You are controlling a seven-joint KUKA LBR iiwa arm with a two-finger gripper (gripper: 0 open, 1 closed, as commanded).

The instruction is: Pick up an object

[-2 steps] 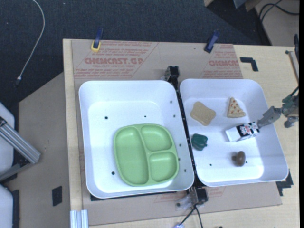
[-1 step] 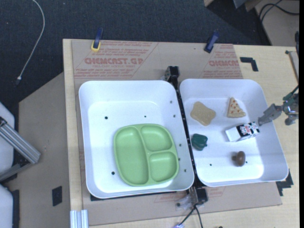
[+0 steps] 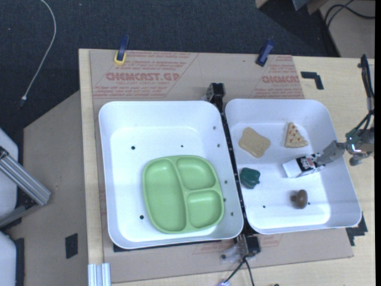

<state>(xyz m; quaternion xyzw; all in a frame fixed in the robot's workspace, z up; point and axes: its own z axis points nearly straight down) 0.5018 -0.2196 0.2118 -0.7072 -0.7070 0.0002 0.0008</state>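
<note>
Gripper [image 3: 308, 162] reaches into the right bin [image 3: 339, 216] from the right, low over a small white block [image 3: 292, 169]; whether it is spread or pinching cannot be told. Toast slice [image 3: 254, 142], pizza wedge [image 3: 294, 136], green piece [image 3: 249, 177] and brown lump [image 3: 299, 198] lie around it, while a green divided plate [image 3: 181, 193] sits in the left bin [image 3: 119, 159].

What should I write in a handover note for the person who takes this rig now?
Gripper: low in the right bin, over a small white and black item; its state cannot be told.
Right bin also has a tan bread-shaped piece, a pizza slice toy, a dark green piece and a brown piece.
Left bin holds a green divided plate.
Done: nothing visibly lifted.
Left: grasp one object and raise it.
</note>
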